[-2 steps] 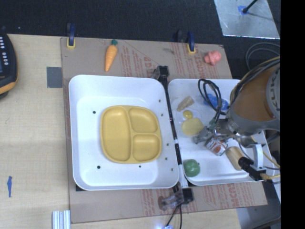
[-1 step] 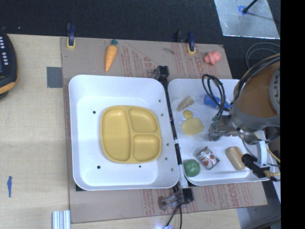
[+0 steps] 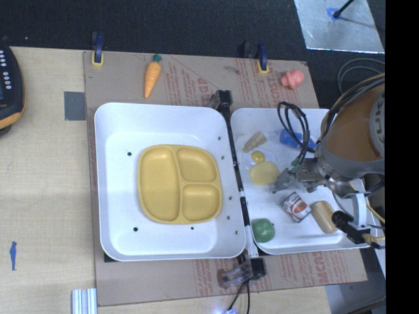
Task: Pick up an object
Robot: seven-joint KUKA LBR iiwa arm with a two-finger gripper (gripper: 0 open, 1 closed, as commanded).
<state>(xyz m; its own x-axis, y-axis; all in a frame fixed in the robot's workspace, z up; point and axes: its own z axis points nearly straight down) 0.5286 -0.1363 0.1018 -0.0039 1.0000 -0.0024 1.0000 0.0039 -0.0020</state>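
i see my tool [image 3: 283, 183] low in the right bin [image 3: 275, 244], beside a pale yellow object [image 3: 264, 173] and a small can [image 3: 296, 206]; its grip state i cannot tell.

The robot arm [image 3: 357, 133] is cut off at the right side, so only its orange band and part of the grey wrist show. It covers the right bin's [image 3: 288, 244] far right corner and whatever lies beneath. The gripper [image 3: 288, 178] is small and dark, a tangle of metal. A blue object [image 3: 289, 138] is half hidden behind a looping black cable [image 3: 292, 120]. A dark handheld device [image 3: 10, 87] is cut off at the left edge. A small can's [image 3: 296, 207] label is too small to read.
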